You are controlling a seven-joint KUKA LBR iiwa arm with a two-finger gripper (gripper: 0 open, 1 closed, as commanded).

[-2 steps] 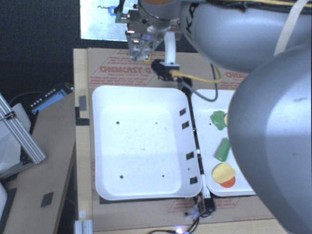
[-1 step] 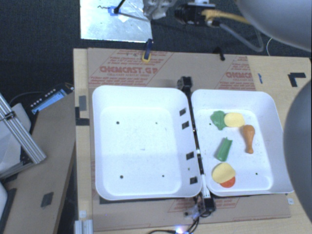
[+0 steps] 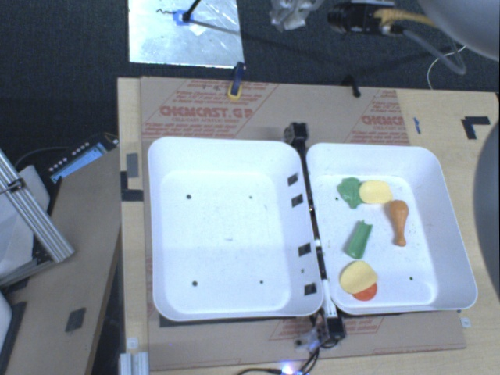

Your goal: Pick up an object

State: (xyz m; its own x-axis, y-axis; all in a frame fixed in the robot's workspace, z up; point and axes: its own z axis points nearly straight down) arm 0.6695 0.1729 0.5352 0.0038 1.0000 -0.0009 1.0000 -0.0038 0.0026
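The right bin (image 3: 445, 201) holds several small toy foods. A green leafy piece (image 3: 349, 191) touches a yellow piece (image 3: 376, 191) near the bin's far side. To their right lies an orange-brown drumstick (image 3: 399, 220). A green oblong piece (image 3: 358, 239) lies in the middle, and a yellow piece over a red one (image 3: 358, 278) sits near the front. My gripper (image 3: 293, 5) hangs blurred at the top of the view, beyond the bench's far edge and well away from both bins, with nothing seen in it.
The left bin (image 3: 164, 209) stands beside the right one, joined by a black hinge strip (image 3: 306, 225). A shiny metal sheet (image 3: 184, 22) lies on the dark floor at the back left. A cable and hose (image 3: 391, 20) run at the top right.
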